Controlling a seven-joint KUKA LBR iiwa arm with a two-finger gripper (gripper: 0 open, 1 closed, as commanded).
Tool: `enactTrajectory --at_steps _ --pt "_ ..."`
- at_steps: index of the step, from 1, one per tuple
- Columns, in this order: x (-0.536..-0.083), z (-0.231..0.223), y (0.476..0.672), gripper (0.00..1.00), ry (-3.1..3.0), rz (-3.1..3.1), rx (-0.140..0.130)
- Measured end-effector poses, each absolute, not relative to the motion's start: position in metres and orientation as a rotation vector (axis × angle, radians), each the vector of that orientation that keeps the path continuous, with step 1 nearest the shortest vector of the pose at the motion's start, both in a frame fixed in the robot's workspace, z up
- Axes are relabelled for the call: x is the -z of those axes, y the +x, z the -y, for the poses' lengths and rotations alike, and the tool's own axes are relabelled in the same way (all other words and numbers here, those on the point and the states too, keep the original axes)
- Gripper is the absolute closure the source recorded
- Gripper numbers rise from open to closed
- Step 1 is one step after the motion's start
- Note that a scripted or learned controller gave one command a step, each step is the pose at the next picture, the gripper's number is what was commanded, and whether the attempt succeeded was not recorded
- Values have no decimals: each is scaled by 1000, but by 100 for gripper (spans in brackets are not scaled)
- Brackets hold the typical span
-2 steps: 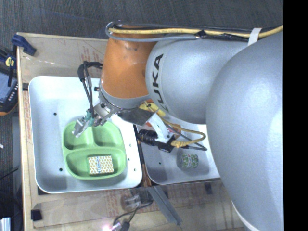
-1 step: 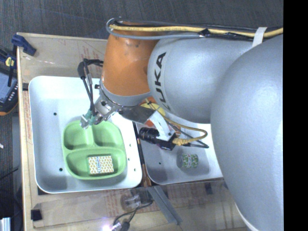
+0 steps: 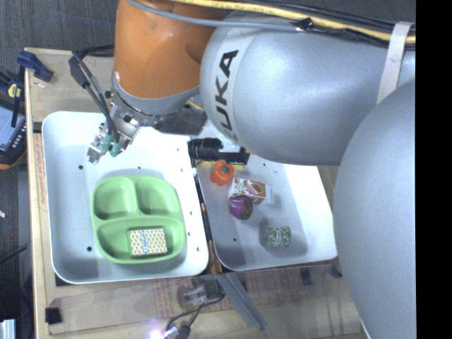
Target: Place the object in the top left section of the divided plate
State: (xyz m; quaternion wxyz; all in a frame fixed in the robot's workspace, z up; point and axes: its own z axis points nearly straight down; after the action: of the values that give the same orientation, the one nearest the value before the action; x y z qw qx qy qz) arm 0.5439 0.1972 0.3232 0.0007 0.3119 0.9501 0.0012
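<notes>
Camera view: we see gripper [image 3: 106,145] above divided plate [image 3: 138,219], finger state indeterminate. Risk: patterned packet [image 3: 148,241] in bottom section; misaligned release lands outside top-left section.

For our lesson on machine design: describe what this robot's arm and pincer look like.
The arm has bulky, rounded silver-grey shells with black KUKA lettering and a broad orange band. A yellow-and-black cable runs across it. The small pincer looks metallic with greenish parts.

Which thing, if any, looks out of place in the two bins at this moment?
One thing stands out: a small patterned packet lies in the large bottom section of the green divided plate, while both upper sections are bare. The other small items lie loosely scattered in the right bin, nothing spilled.
</notes>
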Motion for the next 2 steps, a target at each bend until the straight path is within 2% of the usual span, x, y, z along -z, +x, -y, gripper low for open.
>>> enactTrajectory --at_steps 1,2 --pt "-444 -218 607 100 967 -2987 -4" --pt "-443 -220 647 100 750 -3048 -4"
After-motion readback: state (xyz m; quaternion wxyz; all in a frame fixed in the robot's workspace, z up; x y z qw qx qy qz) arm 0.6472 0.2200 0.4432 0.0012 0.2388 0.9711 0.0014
